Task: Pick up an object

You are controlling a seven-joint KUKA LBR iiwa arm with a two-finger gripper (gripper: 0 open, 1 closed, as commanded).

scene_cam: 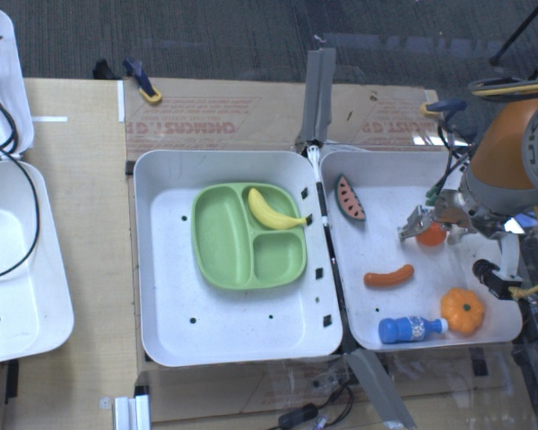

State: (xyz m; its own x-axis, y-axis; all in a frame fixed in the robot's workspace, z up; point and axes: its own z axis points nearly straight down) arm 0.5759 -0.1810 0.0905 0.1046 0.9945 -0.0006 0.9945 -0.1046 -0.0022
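Down in the right bin (377, 182), the hand (428, 225) sits low over a small orange-red object (432, 235), rounded and glossy, perhaps a toy tomato, which lies near the bin's right side; its metal fingers (414, 223) flank the object, but whether they are pinching it or merely spread beside it cannot be told from this angle. Just below lies a smooth toy sausage (388, 278), and further down a ribbed orange pumpkin (463, 311) rests beside a blue bottle (412, 329) lying on its side with a white label. A watermelon slice (349, 198), red with dark seeds, lies apart toward the bin's upper left. The grey arm with its orange band (507, 146) crowds the bin's right edge. In the left bin (161, 267) a green divided plate (248, 236) of matte plastic holds a curved yellow banana (273, 211) in its upper right compartment. Both bins rest on a cardboard-covered table (215, 110).
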